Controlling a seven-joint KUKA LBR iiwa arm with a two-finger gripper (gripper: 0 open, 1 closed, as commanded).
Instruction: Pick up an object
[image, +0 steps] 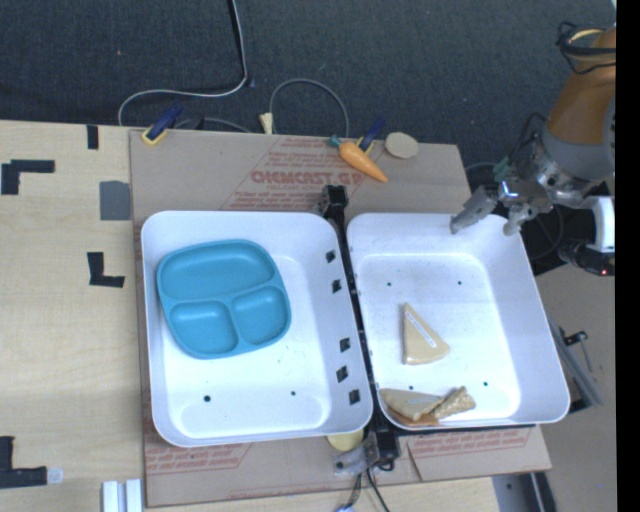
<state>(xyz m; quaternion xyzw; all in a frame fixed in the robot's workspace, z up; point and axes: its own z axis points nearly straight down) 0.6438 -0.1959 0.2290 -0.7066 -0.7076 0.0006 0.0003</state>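
Here the arm (585, 110) enters from the upper right of the frame, grey with its orange band showing near the top right corner, and its end effector (492, 215) hangs over the upper right corner of the right bin (530, 290). Its two fingers (470, 215) stand apart with nothing between them, one pointing toward the lower left and the other, shorter in view, just to its right. In the right bin, a pale triangular wedge (421, 337) lies a little below the middle, well apart from the end effector. Along the bin's lower edge lies a tan, flat piece (412, 405) with a smaller crusty piece (459, 401) touching its right end. The left bin (170, 410) holds a blue divided plate (222, 297) with three compartments, set in its upper left part. Between the two bins runs a dark strip with black clips (345, 345). Both bins rest on a sheet of brown cardboard (290, 175) printed in red, which lies on the light wooden bench (60, 330). On the cardboard above the bins, near the top centre of the frame, lie a toy carrot (361, 160) and, just to its right, a small round beige object (402, 146). Cables (240, 60) loop over the dark floor at the top of the frame.
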